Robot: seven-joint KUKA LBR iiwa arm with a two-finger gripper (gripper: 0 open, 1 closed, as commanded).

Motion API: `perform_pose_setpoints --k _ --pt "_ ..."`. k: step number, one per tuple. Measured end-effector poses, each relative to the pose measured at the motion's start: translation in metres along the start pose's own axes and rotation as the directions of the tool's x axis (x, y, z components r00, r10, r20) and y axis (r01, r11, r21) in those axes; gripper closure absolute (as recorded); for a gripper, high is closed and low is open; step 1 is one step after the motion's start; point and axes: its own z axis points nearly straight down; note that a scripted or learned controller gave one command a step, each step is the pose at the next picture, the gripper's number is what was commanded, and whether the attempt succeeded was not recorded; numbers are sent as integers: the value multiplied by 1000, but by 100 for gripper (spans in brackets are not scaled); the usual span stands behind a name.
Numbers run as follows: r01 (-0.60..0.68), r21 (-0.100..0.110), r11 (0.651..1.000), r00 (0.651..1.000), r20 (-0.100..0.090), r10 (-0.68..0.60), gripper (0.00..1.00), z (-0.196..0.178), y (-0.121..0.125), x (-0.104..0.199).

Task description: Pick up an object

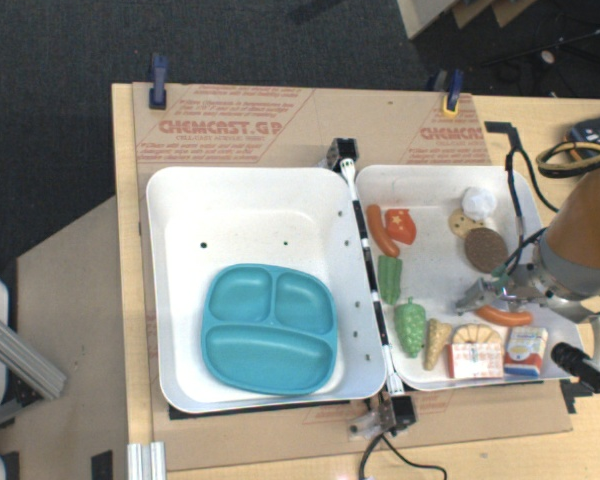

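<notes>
Whether jaws are open, I cannot tell; gripper at lower right. Bench on dark carpet bears two bins; one blue tray.

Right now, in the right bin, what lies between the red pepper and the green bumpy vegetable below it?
In the camera view, a green pepper piece lies between the red pepper and the green bumpy vegetable.
</notes>
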Motion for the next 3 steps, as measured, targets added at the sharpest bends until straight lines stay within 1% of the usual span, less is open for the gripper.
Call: perform_pose_setpoints --k 1,2,3 --pt "2 -3 1000 1000 0 -2 100 -10 1 3" --pt "11 -3 1000 1000 -3 -11 100 -7 53 55" --pt "16 -10 1000 1000 -6 -16 100 -107 62 154"
